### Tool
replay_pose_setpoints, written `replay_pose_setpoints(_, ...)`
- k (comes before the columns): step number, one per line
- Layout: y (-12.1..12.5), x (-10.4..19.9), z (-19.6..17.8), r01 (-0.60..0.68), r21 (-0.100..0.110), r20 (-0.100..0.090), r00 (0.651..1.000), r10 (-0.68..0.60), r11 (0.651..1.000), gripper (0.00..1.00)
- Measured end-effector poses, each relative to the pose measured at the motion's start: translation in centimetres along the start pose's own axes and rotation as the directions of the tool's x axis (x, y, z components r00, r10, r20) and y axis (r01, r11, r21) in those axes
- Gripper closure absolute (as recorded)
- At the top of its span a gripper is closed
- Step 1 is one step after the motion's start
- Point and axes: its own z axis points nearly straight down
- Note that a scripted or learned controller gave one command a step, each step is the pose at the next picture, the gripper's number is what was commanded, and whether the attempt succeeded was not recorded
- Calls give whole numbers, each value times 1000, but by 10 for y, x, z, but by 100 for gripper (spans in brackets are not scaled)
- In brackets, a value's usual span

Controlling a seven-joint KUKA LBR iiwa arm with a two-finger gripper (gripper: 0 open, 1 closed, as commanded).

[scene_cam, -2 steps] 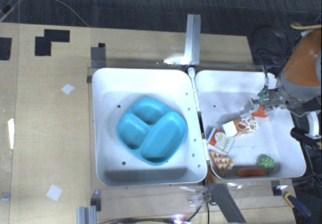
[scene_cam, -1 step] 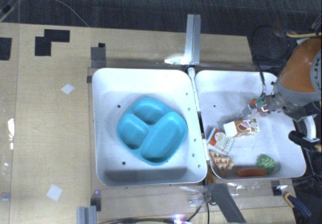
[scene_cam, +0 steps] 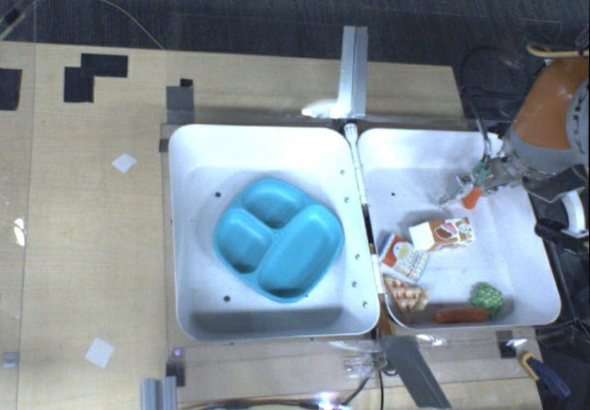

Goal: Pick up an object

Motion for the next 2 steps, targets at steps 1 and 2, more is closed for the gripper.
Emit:
replay_pose_setpoints(1,3,0,-13,3,-7,4,1000,-3,1000,100)
replay_pose_setpoints(2,38,50,-121,-124,0,-1,992,124,992,100)
